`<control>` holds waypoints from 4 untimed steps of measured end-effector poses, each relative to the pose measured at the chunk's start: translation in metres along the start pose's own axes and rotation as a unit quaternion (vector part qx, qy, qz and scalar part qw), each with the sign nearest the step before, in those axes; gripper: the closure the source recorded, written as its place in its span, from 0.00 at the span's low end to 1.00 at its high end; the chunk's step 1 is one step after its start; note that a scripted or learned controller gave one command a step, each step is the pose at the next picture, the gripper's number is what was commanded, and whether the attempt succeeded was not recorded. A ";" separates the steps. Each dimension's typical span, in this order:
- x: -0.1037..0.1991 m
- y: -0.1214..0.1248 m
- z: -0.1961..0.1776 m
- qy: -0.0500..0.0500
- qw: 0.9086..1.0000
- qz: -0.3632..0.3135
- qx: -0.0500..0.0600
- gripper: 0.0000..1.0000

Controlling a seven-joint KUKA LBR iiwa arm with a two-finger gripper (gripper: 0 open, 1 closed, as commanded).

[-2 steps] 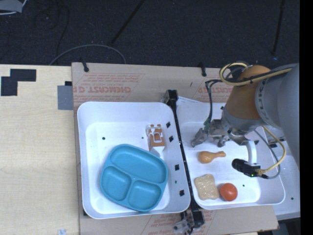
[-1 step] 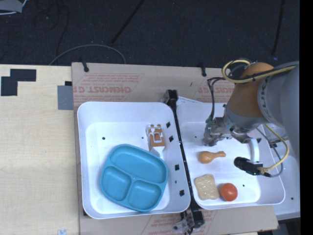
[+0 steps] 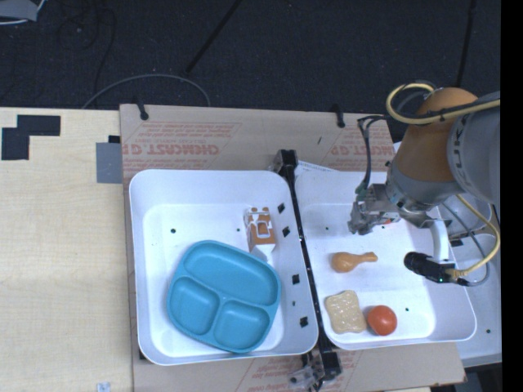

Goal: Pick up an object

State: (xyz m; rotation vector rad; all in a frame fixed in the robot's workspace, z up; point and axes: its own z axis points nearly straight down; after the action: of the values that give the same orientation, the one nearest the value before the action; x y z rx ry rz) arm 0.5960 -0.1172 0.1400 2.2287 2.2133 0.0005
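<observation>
Grey metal forms the gripper (image 3: 365,221), which hangs in the upper part of the right bin (image 3: 458,321), right of frame centre, at the end of the arm (image 3: 437,149) with its orange band. Whether the pincer is apart or together cannot be told at this resolution; nothing is visible in it.

Nearest object — a tan chicken drumstick toy (image 3: 353,260), lying just below the gripper and apart from it, bulb to the left and narrow shank to the right. Below it, near the lower wall of the same bin, a pale beige bread-slice toy (image 3: 344,312) lies flat, with a red tomato toy (image 3: 382,320) just beside it on the right. Any of these three could serve as the object to pick; the drumstick is the closest candidate.

Across the black divider (image 3: 298,251), the left bin (image 3: 151,219) holds a blue three-compartment plate (image 3: 222,295), tilted, and a small orange-and-white toy (image 3: 261,226) above the plate's upper right edge.

Fault risks, judged from the layout:
- Drumstick: smooth, rounded, tapering — a closure off its axis would likely squeeze it sideways out of the grip.
- Tomato: glossy and round, prone to rolling on the slick white bin floor.
- Bread slice: thin and flat, offering little edge to catch.
- Loose cables hang near the wrist and could drag on the bin wall during descent.
</observation>
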 end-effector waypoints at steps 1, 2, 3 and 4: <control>-0.005 0.002 -0.043 0.000 1.000 0.000 0.000 1.00; 0.002 0.006 -0.101 0.000 1.000 -0.004 -0.001 1.00; 0.044 -0.016 -0.088 0.001 1.000 -0.005 0.003 1.00; 0.097 -0.045 -0.080 0.001 1.000 -0.005 0.004 1.00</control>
State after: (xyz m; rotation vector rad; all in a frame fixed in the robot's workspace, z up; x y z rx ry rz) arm 0.5521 -0.0199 0.2198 2.2223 2.2295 -0.0053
